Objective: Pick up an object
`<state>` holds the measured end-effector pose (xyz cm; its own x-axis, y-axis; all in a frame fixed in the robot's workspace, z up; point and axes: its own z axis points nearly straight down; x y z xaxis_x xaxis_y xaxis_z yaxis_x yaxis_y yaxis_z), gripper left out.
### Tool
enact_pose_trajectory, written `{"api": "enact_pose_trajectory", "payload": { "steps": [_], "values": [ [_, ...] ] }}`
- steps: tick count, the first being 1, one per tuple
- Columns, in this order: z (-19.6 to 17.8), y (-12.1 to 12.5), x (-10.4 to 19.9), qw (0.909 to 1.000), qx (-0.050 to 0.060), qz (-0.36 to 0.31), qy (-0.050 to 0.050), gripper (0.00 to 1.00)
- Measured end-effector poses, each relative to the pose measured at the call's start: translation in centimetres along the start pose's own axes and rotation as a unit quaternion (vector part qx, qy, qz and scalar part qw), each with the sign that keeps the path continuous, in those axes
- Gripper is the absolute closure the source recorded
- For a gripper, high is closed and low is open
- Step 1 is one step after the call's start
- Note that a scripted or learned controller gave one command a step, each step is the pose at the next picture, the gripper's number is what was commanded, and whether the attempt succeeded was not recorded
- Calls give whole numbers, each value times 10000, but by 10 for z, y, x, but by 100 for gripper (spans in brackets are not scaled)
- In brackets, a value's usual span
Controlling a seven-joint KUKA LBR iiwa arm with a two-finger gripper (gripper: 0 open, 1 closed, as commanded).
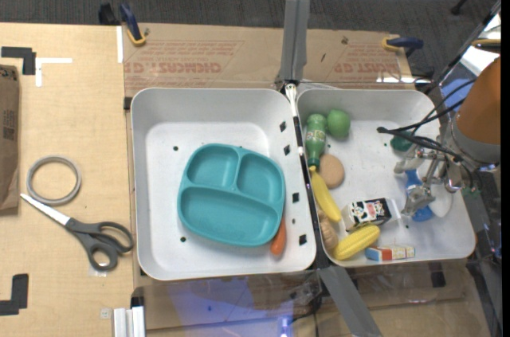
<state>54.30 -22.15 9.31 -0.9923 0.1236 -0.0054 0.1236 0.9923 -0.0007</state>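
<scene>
Gripper [418, 196] low over the right bin [446, 244], near its right wall, reaching in under the orange band. Cannot tell how it stands; metal parts and black cables crowd the spot. Directly beneath it, a blue object [420, 209], touching or overlapped by the tool, contact unclear.

Same camera view, rest of the right bin: green bottle [315, 138] and green ball [339, 123] at the top left, a tan egg-shaped item [331, 170] below, 2 yellow bananas [326, 198] along the left wall and bottom, a black-and-white carton [369, 211] between them, a small white-and-red box [390, 252] at the bottom edge.

Left bin [151, 168]: teal divided plate [231, 195], orange carrot [278, 240] tucked at its lower right rim.

Bench left of the bins: scissors [84, 232] and tape roll [53, 178].
</scene>
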Motion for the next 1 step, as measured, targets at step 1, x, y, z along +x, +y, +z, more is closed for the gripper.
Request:
{"api": "enact_pose_trajectory", "payload": {
  "steps": [1],
  "values": [
    [0, 1, -6, 9995, -2, 323, 0, 0]
  ]
}}
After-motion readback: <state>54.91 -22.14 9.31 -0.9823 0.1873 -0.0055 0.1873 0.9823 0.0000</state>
